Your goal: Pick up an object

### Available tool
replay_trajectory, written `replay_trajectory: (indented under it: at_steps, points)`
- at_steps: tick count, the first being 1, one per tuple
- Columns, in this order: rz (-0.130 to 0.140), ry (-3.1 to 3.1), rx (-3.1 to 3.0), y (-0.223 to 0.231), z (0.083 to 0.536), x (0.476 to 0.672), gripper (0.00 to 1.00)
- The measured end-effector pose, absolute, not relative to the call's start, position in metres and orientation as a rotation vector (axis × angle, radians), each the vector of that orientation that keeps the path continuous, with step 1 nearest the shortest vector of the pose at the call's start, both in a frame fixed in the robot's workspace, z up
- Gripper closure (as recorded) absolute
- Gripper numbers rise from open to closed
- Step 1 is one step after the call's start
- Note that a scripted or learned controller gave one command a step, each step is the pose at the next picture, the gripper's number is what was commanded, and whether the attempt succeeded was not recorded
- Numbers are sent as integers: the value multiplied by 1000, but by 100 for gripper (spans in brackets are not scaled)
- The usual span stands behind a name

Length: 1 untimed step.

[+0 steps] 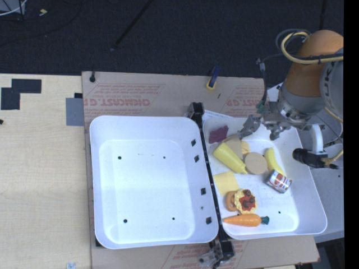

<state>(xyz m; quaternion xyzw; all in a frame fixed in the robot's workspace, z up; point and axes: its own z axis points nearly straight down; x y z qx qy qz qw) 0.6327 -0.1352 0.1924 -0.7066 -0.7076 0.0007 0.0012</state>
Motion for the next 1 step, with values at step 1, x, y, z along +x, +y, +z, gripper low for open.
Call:
replay_trajectory:
  at_steps: [1]
  points:
    - [0, -2222, -2222, -99, 114, 642, 0]
